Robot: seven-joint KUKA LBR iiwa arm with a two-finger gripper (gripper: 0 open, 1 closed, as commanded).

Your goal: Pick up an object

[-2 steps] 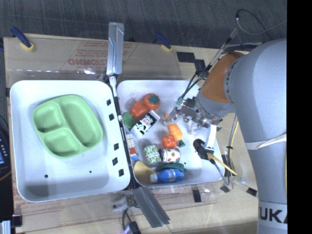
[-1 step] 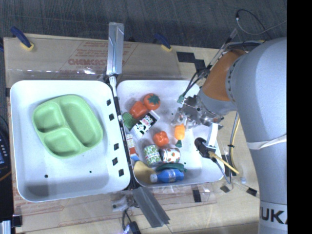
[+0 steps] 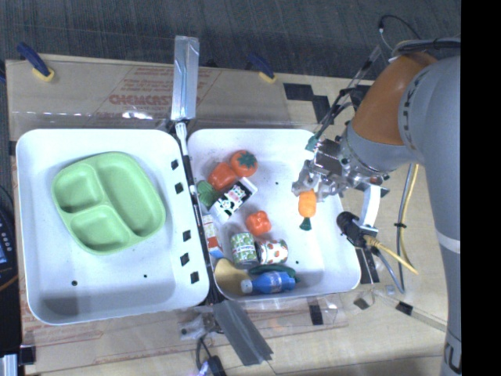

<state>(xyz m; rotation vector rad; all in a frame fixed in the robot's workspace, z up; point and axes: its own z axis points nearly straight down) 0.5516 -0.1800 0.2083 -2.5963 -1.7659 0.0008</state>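
A small toy carrot (image 3: pixel 308 207), orange with a dark green tip pointing toward 6 o'clock, hangs in the right part of the right bin (image 3: pixel 329 269), just under the gripper (image 3: pixel 313 188). Its top end sits right at the fingers, but from here I cannot tell whether they are clamped on it, spread, or only touching it.

The arm (image 3: pixel 407 124) comes in from 3 o'clock, its grey body bending down over the bin's right rim, the orange band high at about 1 o'clock from the carrot, cables looping round the wrist.

At 9 o'clock from the carrot lies a heap of toys: a red tomato-like piece with a green top (image 3: pixel 243 162), a black-and-white carton (image 3: pixel 233 197), a small orange fruit (image 3: pixel 258 222), two printed cans (image 3: pixel 258 249), and at the bin's near edge a blue bottle (image 3: pixel 270 281) lying on its side beside a yellowish piece (image 3: pixel 227 271).

The left bin (image 3: pixel 47 288) holds a pale green divided plate (image 3: pixel 109 202), well apart from the arm.
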